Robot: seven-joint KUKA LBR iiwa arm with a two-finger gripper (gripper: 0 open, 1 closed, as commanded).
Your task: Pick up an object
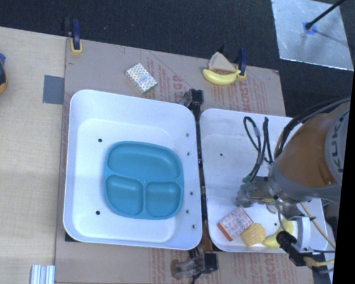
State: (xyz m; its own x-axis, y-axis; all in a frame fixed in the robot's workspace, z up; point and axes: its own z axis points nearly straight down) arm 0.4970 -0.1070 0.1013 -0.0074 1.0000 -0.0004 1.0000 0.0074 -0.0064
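Observation:
My gripper (247, 195) hangs low in the right bin (228, 143), below the grey and orange arm (308, 158). Its fingertips are dark and blurred against the bin floor. Just below them, at the bin's front edge, lies a small white packet with red print (235, 222). Beside the packet sits a yellow corn-like piece (253, 234), with another yellow item (278, 238) to its right, partly hidden by the arm.
The left bin (81, 159) holds a blue divided plate (142, 179). On the cardboard behind the bins lie a patterned packet (141, 77) and a yellow banana toy (221, 75). Black cables (257, 137) loop over the right bin's back.

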